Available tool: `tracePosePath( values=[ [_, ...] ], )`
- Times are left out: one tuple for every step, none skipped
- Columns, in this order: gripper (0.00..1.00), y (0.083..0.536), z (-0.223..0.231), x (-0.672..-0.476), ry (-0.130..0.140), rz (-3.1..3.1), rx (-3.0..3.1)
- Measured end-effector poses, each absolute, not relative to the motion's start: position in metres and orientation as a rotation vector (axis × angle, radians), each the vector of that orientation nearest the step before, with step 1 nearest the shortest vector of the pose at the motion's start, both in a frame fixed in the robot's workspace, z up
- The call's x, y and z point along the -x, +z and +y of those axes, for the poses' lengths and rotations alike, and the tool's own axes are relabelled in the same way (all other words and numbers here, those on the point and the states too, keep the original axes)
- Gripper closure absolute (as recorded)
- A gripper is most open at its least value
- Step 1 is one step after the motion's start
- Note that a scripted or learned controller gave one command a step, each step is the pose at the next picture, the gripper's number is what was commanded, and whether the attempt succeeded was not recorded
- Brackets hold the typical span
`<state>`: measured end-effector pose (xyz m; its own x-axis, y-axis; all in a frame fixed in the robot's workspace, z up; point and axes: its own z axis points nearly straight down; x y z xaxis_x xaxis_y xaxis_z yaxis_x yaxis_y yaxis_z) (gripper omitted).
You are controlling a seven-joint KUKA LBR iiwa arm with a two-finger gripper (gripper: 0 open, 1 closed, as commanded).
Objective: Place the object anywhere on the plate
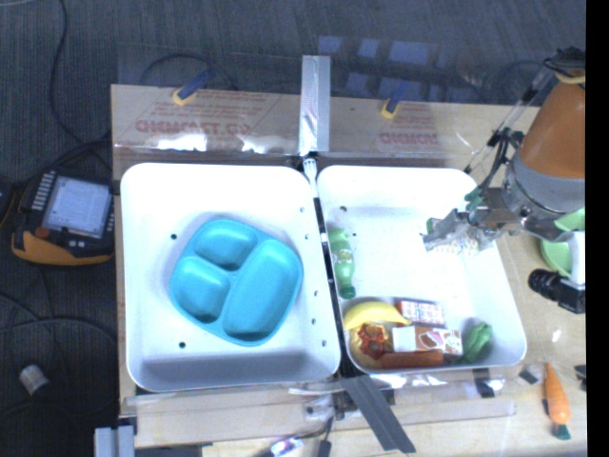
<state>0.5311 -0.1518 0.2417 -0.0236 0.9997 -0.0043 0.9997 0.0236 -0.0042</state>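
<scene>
- Reaching in from the right, the grey arm with its orange band hangs over the right bin, and its claw sits above that bin's bare white floor, in the upper right part.
- From where I stand the claw is a blurry metallic shape, so I cannot tell whether it is open or closed, and I make out nothing caught in it.
- Well off to the claw's left, in the left bin, lies the blue plate with three hollows; it sits tilted within the bin and its hollows are bare.
- Below the claw, along the near wall of the right bin, a small heap of food items is bunched together: a yellow banana, a red and brown piece touching it, a small box with red print, and another packet just beside that.
- At the right end of that heap, below and slightly right of the claw, rests a green pepper.
- To the claw's left, against the wall between the two bins, a green bottle lies lengthwise.
- Out on the bench, lower right of the claw, sits an orange carrot.
</scene>
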Motion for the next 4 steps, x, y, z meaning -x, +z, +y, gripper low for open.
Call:
tracePosePath(
  values=[
    [1.00,0.182,-0.083,-0.513,-0.003,2.455,-1.967],
    [1.00,0.217,-0.094,-0.501,-0.001,2.498,-1.912],
    [1.00,0.182,-0.040,-0.570,-0.004,2.610,-1.754],
    [1.00,0.183,0.016,-0.591,-0.005,2.756,-1.509]
  ],
)
